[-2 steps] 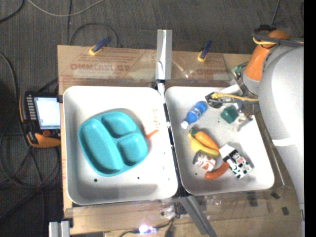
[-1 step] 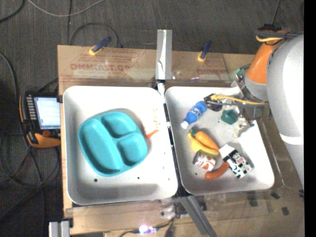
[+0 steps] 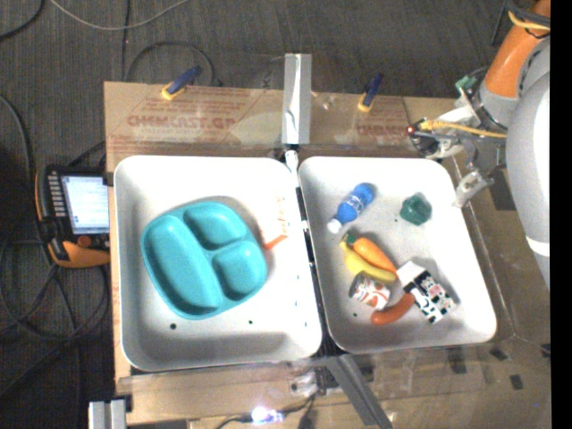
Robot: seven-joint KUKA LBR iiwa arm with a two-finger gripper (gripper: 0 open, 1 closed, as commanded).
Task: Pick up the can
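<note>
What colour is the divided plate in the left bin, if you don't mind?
The divided plate is turquoise, seen clearly in the camera view.

Two shallow white bins sit side by side on the brown table [image 3: 125, 105]. The left white bin [image 3: 134, 329] holds a turquoise plastic plate with three compartments [image 3: 204, 257], with a small orange piece [image 3: 274, 239] just beside its right rim. The right white bin [image 3: 465, 239] holds a red-and-white can [image 3: 367, 290] lying between a yellow-and-orange toy vegetable [image 3: 369, 256] and an orange sausage-shaped toy [image 3: 393, 310]. Nearby are a black-and-white patterned box [image 3: 427, 294], a blue plastic bottle with a white cap [image 3: 352, 205] and a small dark green block [image 3: 416, 208]. The grey arm with its orange band [image 3: 514, 56] stands over the right bin's far right corner.
</note>
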